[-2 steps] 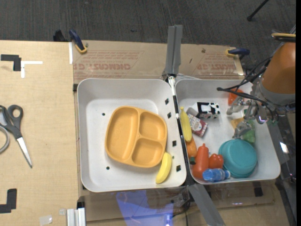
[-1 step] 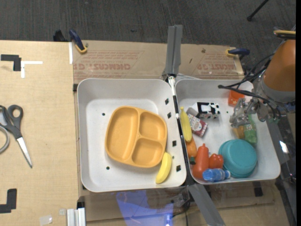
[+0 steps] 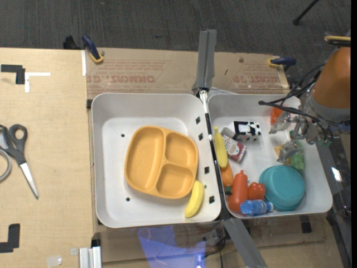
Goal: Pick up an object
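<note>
The robot's arm (image 3: 333, 82) shows a rounded, glossy orange band at the frame's right edge, with a grey collar just beneath it. Thin black cables loop off its left side. Below hangs the two-finger metal gripper (image 3: 290, 147), a cluster of silver-grey brackets and small fittings too blurred to make out screws or markings

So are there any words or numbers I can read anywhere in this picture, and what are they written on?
Red print on the cardboard sheet behind the bins: it sits upside down and is too blurred to read for sure.
More red print on the right part of the cardboard: also upside down and blurred.
Small packet in the right bin: it has a label, too small to read.
Blue bottle: nothing readable.
</note>
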Robot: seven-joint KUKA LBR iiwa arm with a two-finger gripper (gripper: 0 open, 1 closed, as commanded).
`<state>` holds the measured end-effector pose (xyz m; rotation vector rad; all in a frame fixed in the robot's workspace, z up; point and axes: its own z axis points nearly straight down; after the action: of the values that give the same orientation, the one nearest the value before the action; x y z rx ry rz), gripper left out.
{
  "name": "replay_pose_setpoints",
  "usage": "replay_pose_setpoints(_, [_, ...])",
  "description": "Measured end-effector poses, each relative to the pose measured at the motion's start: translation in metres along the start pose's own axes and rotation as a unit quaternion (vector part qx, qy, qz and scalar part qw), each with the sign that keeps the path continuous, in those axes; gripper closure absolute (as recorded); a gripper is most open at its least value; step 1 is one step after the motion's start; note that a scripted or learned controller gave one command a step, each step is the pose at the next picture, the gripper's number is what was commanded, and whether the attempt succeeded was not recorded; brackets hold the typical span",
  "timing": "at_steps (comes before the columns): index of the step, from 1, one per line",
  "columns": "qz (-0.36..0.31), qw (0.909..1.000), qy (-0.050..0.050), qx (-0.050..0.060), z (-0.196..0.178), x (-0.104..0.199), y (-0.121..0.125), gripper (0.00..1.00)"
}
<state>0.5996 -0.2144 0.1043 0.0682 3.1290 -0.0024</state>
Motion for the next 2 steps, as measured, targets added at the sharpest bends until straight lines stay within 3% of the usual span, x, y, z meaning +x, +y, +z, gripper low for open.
replay_pose_setpoints(1, [0.04, 0.9992, -0.008, 0.001, 0.0043, 0.0146, -0.0067, 0.0])
replay_pose_setpoints(2, [0.038, 0.9993, -0.006, 0.001, -0.0047, 0.0149, -0.0056, 1.0])
